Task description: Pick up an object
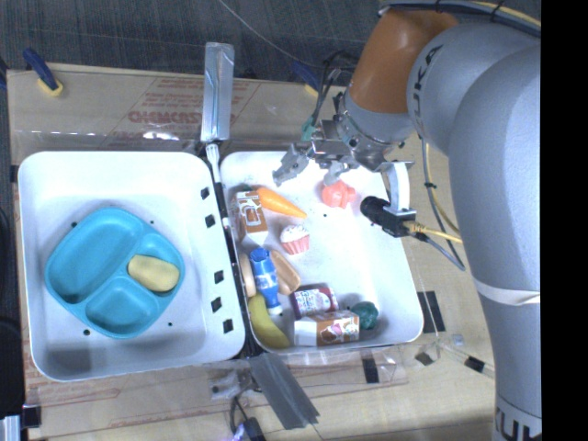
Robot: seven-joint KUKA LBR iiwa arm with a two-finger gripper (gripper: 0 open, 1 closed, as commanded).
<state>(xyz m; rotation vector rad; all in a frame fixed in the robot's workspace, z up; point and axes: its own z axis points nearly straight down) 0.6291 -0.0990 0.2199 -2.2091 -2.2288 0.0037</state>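
Gripper (317,159): over far edge of right bin (404,274), fingers spread, pinching nothing; pink toy (337,194) just beside; carrot (280,202) near.

This looks like a robot lab. A big grey robot arm (478,154) reaches over a tabletop (110,99) with two white bins (55,356) of toy food, and loose cables (432,232) hang about.
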